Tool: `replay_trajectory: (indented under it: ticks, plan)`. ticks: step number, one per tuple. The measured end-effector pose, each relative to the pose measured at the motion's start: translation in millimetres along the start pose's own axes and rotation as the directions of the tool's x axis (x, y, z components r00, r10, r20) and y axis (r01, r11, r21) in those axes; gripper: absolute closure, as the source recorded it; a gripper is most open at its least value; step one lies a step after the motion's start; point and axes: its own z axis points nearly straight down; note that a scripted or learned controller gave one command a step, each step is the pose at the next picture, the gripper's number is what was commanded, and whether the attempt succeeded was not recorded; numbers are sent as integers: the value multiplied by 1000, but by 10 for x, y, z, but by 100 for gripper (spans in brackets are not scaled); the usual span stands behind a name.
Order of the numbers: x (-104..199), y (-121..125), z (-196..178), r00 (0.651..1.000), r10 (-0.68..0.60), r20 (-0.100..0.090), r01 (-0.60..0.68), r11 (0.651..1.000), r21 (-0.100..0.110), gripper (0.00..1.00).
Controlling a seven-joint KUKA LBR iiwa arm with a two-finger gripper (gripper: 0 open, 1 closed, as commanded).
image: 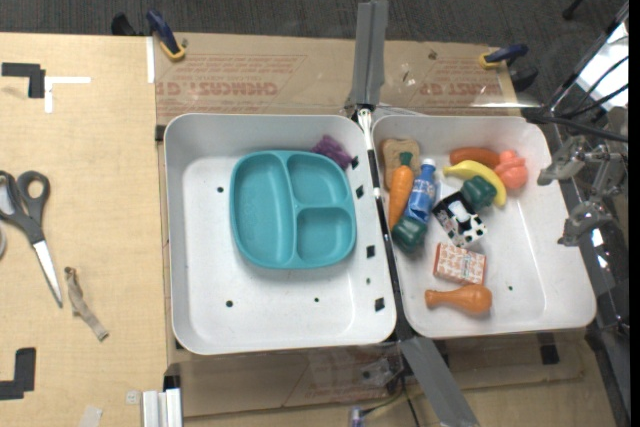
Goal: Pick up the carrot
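Observation:
The carrot (399, 192) is an orange toy lying lengthwise along the left wall of the right bin (530, 300), close to the divider. A blue bottle (424, 191) lies right beside it, and a dark green item (410, 234) touches its lower end. My gripper (585, 190) hangs over the right rim of that bin, well to the right of the carrot and apart from every toy. Nothing shows in its grasp.
Around the carrot the right bin holds a yellow banana (474, 177), a coral item (512, 170), a black-and-white toy (462, 221), a small patterned box (459, 264) and an orange drumstick shape (459, 299). A teal divided plate (294, 209) sits in the left bin. Scissors (34, 220) lie on the bench at far left.

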Motion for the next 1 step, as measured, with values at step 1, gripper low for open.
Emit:
replay_trajectory:
  ticks: [1]
  plan:
    - [-187,811,1514,1000,-14,0,14,1000,-1,0]
